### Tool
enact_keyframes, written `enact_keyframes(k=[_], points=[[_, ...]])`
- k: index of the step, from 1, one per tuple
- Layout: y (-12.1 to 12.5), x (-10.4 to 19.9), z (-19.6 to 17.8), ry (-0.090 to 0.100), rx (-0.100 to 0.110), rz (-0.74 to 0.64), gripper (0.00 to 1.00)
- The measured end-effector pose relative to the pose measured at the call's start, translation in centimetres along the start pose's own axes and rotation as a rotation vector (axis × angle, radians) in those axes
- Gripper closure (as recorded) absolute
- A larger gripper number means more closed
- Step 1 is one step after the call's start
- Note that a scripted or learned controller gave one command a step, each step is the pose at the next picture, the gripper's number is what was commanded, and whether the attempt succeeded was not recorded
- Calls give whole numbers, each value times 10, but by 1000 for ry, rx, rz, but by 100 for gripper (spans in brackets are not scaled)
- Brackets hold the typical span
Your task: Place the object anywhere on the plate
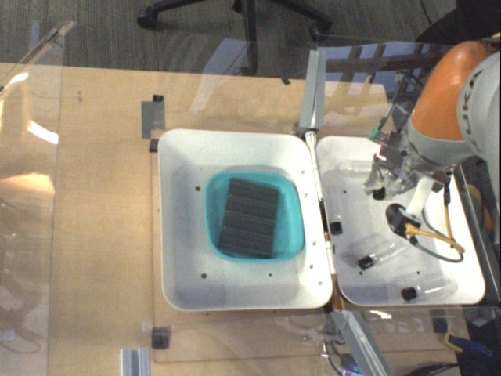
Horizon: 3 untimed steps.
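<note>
From the camera above the tabletop (pixel 86 233) we see two white bins side by side. In the left bin (pixel 184 276) sits a teal plate (pixel 292 225), and a dark ribbed block (pixel 249 217) lies flat on it, well inside the rim and turned slightly off square. We judge this block to be the object of the task, and as it lies now it already rests on the plate, so the placing looks done. The arm (pixel 450 100) reaches in from the right over the right bin (pixel 470 284), well apart from the plate, with its gripper (pixel 391 180) hanging above that bin's upper part. We cannot tell how the gripper is set, as it is small and blurred against the white floor, and we see nothing held in it. A black and yellow cable (pixel 419 229) loops below the wrist across the right bin. A few small dark bits (pixel 365 262) lie scattered on that bin's floor. The wall between the bins (pixel 319 210) stands between arm and plate. An office chair base (pixel 246 6) stands on the carpet beyond.
</note>
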State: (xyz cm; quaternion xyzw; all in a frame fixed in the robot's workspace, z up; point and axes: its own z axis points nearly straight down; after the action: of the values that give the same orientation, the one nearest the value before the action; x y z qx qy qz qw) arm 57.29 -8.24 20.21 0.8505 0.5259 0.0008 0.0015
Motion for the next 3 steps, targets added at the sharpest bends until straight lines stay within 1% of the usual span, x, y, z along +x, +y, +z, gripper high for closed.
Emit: enact_keyframes(k=[1, 2, 3], points=[[-55, 79, 17, 3, 1, -72, 100], [-54, 78, 17, 3, 0, -71, 0], [-17, 22, 16, 2, -2, -218, 0]])
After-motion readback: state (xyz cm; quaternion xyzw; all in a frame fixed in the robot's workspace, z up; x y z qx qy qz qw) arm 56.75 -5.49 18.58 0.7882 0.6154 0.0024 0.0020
